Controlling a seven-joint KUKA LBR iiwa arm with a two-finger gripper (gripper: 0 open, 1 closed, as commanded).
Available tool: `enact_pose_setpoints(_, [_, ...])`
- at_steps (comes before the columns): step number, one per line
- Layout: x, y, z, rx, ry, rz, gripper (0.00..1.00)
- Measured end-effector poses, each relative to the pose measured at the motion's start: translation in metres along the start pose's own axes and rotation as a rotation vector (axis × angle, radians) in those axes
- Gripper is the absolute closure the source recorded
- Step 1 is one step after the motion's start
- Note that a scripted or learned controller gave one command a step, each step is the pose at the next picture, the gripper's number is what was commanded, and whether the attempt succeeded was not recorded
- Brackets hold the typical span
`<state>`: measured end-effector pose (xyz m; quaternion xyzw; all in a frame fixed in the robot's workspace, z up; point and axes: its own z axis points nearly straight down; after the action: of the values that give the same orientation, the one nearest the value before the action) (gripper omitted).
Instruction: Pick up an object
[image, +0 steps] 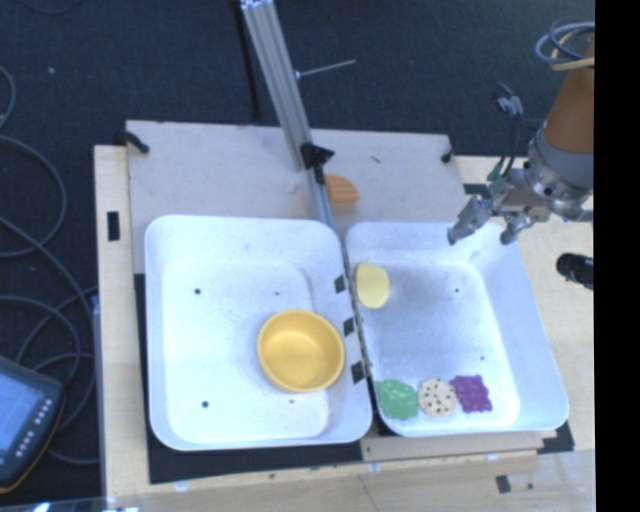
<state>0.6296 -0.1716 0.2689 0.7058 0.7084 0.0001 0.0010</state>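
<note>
**Four small things wait in the right bin**

Four candidates lie in the right bin: a yellow disc by the left wall, and a green piece, a cookie and a purple piece along the near edge. The hand hovers over the far right corner, fingers apart, holding nothing. I judge the disc easiest to take, because it lies apart. The hand should come down straight over it.

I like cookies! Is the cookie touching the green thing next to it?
Touching, it seems. The camera view shows the cookie pressed against the green thing with no white bin floor between them.
</note>
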Motion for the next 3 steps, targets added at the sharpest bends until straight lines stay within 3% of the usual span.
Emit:
enact_pose_setpoints(1, [0.0,0.0,0.0,0.0,-0.001,-0.001,0.0])
enact_pose_setpoints(3, [-0.005,-0.011,0.11,0.006,-0.001,0.005,0.0])
